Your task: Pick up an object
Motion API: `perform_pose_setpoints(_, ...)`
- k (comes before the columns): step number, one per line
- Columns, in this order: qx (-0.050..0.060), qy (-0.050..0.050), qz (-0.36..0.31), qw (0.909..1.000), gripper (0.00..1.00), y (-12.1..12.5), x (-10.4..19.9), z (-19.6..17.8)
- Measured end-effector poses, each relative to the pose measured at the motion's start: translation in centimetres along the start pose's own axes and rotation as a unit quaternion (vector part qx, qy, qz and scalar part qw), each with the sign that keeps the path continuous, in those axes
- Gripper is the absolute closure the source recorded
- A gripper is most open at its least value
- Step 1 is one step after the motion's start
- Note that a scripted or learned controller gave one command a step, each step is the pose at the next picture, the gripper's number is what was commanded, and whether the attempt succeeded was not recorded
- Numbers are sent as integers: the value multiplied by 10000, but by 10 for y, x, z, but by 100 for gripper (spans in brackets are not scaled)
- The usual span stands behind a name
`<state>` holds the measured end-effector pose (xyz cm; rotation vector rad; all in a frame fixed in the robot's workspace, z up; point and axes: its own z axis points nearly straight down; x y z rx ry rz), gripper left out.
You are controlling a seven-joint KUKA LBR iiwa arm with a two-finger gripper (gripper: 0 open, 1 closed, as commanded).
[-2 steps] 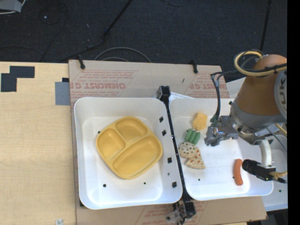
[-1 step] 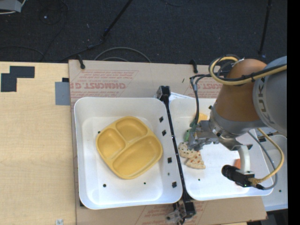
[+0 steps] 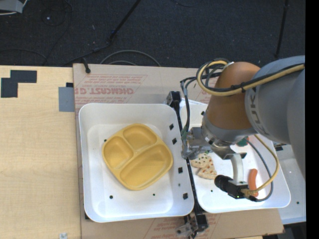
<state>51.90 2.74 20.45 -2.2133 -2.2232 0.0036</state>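
Reaching in over the right bin, the grey arm is hanging low with its gripper near that bin's left wall; whether the jaws are apart or together cannot be told. Cracker-like speckled pieces are lying just below the gripper, an orange object resting nearer the bin's right side. A yellow divided plate is sitting in the left bin, centred.

Yellow tray in left bin; arm over right bin.
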Motion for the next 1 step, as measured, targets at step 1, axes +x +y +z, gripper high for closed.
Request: perform_pose_setpoints(1,-1,-5,2,10000,100,0,53,5)
